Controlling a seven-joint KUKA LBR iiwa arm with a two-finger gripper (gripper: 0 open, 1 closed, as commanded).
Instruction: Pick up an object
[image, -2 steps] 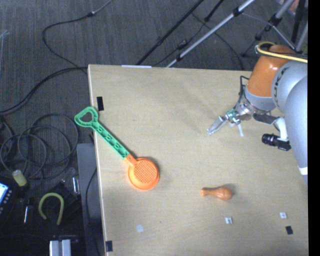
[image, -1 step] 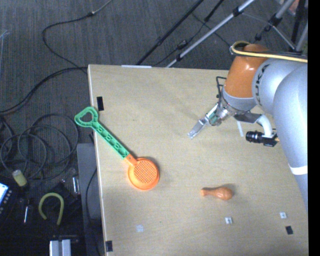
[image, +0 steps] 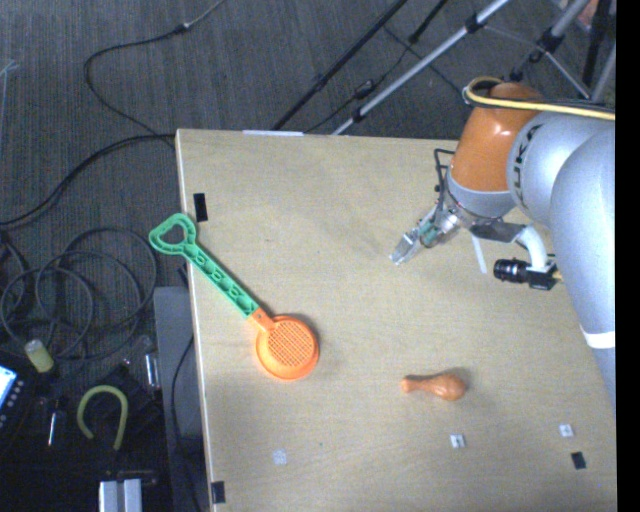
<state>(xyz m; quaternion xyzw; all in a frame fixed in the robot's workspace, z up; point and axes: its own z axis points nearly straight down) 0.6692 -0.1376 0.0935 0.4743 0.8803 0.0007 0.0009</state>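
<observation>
From above, the pale wooden bench top fills the middle of the frame — smooth and flat, with a few small markers near its lower edge. The gripper hangs at upper right, thin fingertips close together with nothing between them. A plastic strainer lies at centre left — a ridged green handle with a looped end and a round orange mesh head. A small orange drumstick-shaped toy lies at lower right, well apart from both.
</observation>
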